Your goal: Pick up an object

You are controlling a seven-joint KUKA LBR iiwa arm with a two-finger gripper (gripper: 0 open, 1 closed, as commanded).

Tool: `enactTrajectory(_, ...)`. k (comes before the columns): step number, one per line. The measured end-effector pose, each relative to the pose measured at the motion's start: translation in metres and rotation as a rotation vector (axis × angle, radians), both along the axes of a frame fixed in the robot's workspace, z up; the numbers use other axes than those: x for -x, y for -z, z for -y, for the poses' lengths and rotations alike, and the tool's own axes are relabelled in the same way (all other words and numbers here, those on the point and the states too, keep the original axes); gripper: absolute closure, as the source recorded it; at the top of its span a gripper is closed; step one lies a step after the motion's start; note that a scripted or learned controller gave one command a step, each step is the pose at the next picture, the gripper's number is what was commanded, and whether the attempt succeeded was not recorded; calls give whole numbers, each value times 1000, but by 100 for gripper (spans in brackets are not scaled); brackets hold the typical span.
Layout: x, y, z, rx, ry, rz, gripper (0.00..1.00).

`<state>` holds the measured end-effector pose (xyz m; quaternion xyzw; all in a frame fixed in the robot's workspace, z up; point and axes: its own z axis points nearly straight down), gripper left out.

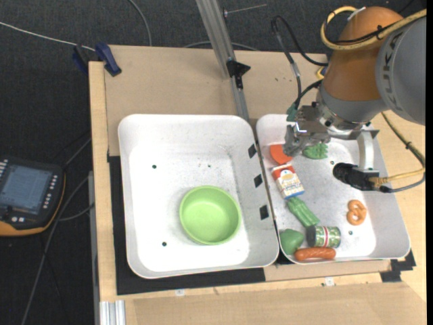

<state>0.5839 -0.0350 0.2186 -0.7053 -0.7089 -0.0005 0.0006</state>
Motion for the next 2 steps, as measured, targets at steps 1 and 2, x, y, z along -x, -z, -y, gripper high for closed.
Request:
enactTrajectory(1,5,5,-55,0,0,0,100)
enactTrajectory(2,17,7,-104,0,0,0,100)
